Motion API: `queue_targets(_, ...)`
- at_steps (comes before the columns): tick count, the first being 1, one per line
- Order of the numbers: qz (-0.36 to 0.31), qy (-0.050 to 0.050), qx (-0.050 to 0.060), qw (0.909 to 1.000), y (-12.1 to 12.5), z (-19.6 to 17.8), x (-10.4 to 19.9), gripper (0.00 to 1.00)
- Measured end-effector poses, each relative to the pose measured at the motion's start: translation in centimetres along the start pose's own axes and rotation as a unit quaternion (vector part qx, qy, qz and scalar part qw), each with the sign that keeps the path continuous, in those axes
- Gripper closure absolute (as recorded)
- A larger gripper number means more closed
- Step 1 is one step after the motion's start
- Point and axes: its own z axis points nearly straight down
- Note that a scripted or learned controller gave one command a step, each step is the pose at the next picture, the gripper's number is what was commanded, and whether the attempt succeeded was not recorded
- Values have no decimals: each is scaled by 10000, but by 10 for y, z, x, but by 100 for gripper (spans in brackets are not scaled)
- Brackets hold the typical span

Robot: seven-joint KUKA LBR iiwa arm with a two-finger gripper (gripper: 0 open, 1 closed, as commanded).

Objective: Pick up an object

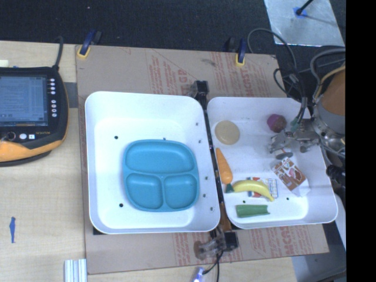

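Note:
My gripper (284,147) hangs over the right bin (317,216), near its right side, with its metal fingers spread and nothing between them. A purple round fruit (276,122) lies just up and left of it. A small printed packet (289,173) lies just below it. Further left in the same bin are a tan round cookie (227,132), an orange carrot (223,165), a yellow banana (254,188) and a green vegetable (252,211).
The left bin (100,157) holds a blue divided plate (160,174). A teach pendant with a screen (26,113) lies on the bench at the far left. Cables (294,69) hang behind the right bin near the arm.

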Motion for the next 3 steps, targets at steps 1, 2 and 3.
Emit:
queue_targets(1,31,9,-34,10000,81,-28,-4,0)
queue_targets(2,14,10,-15,10000,81,29,-3,0)
queue_targets(3,39,3,-41,10000,30,-86,-4,0)
